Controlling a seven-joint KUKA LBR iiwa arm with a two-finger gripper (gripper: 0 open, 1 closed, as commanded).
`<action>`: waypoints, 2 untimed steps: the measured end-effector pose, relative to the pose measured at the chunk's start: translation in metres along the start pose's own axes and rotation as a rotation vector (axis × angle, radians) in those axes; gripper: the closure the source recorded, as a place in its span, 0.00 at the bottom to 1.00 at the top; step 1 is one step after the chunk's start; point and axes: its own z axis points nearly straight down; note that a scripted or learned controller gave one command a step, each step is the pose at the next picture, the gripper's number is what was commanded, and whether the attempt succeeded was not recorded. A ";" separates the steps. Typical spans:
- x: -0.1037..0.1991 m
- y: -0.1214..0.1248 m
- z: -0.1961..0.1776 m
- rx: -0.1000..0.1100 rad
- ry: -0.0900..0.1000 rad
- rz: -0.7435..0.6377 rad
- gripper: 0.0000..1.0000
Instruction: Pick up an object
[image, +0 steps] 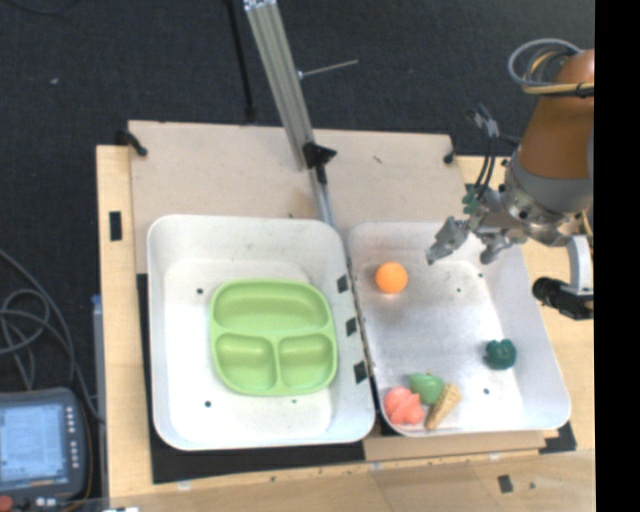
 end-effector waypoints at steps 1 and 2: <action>0.000 0.000 0.000 0.000 0.001 0.000 0.00; -0.003 0.001 0.063 0.006 -0.001 0.004 0.00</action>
